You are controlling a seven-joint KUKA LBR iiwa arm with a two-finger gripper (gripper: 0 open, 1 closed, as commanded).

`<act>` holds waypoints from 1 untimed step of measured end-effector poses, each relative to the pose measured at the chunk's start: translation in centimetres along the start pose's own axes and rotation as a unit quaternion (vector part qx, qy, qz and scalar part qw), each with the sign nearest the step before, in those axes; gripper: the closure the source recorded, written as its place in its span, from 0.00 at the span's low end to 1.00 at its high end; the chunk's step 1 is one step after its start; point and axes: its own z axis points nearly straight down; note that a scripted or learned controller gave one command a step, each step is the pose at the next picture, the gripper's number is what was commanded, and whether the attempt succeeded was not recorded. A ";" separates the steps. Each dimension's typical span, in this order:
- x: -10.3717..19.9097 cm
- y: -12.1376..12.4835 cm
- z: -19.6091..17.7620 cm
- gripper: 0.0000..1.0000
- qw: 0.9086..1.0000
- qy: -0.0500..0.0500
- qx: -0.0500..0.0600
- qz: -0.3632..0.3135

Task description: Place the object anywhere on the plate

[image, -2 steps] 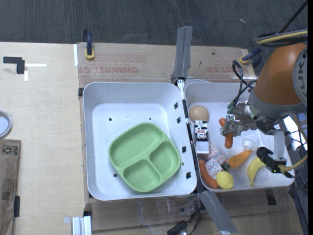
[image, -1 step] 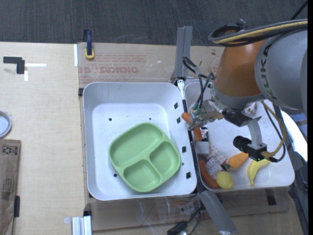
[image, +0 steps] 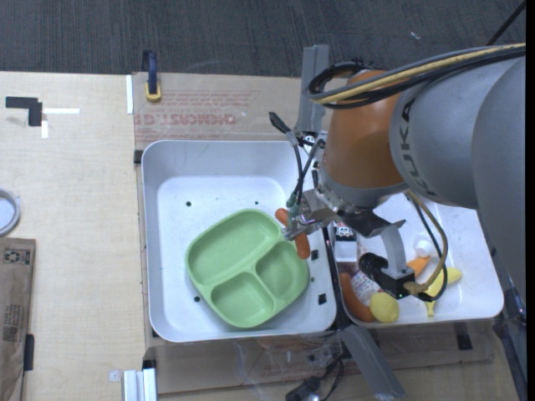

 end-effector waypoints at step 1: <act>0.0 0.0 0.0 0.00 1.000 0.000 0.000 0.000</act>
